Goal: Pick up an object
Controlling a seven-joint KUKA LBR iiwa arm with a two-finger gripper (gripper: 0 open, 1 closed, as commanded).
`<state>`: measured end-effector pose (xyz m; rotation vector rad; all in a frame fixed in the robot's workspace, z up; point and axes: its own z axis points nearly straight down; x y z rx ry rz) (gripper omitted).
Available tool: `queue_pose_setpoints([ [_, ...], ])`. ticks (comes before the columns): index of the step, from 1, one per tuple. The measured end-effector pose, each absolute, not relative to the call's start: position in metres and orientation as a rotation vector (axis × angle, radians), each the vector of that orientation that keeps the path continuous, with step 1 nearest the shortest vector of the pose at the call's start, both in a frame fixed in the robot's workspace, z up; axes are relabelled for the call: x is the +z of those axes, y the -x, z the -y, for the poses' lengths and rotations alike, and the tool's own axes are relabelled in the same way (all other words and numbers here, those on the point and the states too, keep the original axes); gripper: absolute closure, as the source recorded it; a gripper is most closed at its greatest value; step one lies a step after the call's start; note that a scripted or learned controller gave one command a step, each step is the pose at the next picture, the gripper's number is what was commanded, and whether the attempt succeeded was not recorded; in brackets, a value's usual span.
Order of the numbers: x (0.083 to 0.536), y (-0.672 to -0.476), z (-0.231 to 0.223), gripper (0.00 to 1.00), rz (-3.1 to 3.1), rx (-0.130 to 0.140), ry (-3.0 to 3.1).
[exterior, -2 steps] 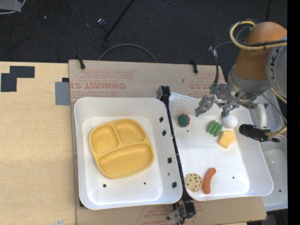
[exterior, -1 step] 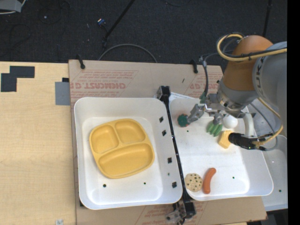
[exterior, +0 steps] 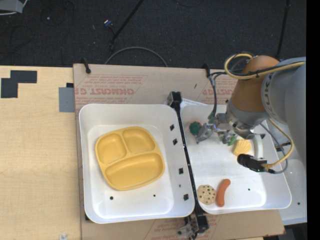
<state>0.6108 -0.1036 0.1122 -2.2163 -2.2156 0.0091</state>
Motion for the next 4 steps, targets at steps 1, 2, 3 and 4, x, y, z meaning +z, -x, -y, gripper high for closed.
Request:
queue_pose_setpoints([
  [1,0.086,-0.610,0.103,0.00,2.218,0.006,2.218],
  [2,0.098,-0.611,0.103,1.00,2.216,0.004,2.221],
  [3,0.145,-0.609,0.111,1.00,2.221,-0.001,2.223],
  [4,0.197,-0.619,0.109,1.00,2.224,-0.003,2.222],
])
